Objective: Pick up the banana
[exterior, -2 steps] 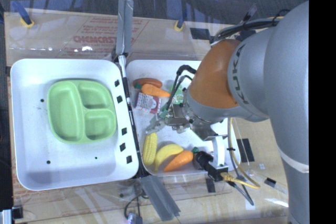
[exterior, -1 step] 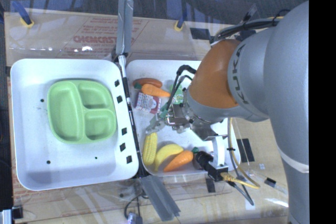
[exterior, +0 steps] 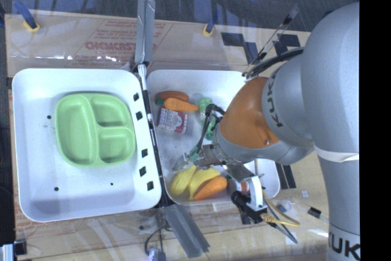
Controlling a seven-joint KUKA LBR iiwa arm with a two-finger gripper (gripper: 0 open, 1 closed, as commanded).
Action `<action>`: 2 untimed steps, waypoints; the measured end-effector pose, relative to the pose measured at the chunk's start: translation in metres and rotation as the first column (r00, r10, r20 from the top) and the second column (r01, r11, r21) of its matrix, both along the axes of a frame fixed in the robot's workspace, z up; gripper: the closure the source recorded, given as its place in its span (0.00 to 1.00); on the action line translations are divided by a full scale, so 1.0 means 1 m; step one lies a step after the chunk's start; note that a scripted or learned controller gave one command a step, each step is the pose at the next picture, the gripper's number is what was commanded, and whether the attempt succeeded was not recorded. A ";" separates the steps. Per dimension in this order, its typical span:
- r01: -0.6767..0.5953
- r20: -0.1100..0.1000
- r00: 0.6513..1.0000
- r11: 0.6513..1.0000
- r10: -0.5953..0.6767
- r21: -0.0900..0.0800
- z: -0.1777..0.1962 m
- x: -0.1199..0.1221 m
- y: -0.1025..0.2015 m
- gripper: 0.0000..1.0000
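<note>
Right bin [exterior: 183, 77]: banana [exterior: 197, 178] at near edge, flanked by corn cob [exterior: 178, 183] on left and orange carrot-like piece [exterior: 211, 188] on right, all touching. Farther back: second carrot [exterior: 181, 105], brown item [exterior: 172, 95], red-and-white packet [exterior: 173, 121], green piece [exterior: 204, 103]. Arm wrist [exterior: 247, 122] over bin's right half; gripper [exterior: 204, 156] just above banana, open or closed cannot be told. Left bin [exterior: 30, 131]: green divided plate [exterior: 96, 129].
</note>
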State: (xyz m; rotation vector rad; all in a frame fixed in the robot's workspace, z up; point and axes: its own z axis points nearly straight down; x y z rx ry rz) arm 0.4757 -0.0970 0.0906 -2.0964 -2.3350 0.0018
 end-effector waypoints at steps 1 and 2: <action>-0.302 0.004 0.953 0.953 0.302 -0.002 0.001 0.001 -0.076 0.00; -0.306 0.005 0.952 0.952 0.306 -0.002 0.011 0.002 -0.076 1.00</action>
